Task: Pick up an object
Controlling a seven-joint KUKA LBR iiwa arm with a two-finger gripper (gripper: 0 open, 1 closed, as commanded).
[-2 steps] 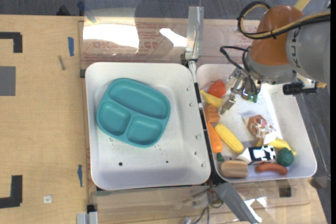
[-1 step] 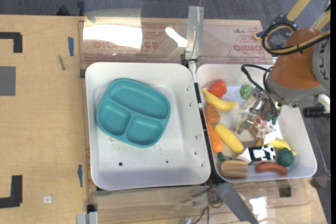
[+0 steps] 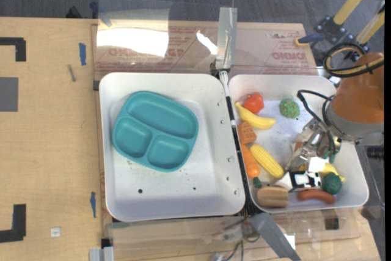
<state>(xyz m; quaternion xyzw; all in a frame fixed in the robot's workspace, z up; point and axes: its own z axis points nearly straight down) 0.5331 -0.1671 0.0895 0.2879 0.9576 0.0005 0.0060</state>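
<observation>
A: Where the left bin [image 3: 122,192] sat on the counter [image 3: 43,131], what lay inside?

B: A teal divided plate [image 3: 156,130]. The right bin [image 3: 360,189] held a carrot [image 3: 248,153], banana [image 3: 256,119], corn [image 3: 267,160] and bread roll [image 3: 272,195].

A: And the gripper [image 3: 308,153]?

B: Low over the toys near the broccoli [image 3: 332,183]; whether its fingers were apart, I couldn't tell.

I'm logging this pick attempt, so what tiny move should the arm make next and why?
Probably a short straight descent. The gripper hangs low in the right bin, among the toy food, with the corn to its left and a sausage just below it in the picture. Nothing can be seen between its fingers, so it likely has yet to reach an object.
</observation>
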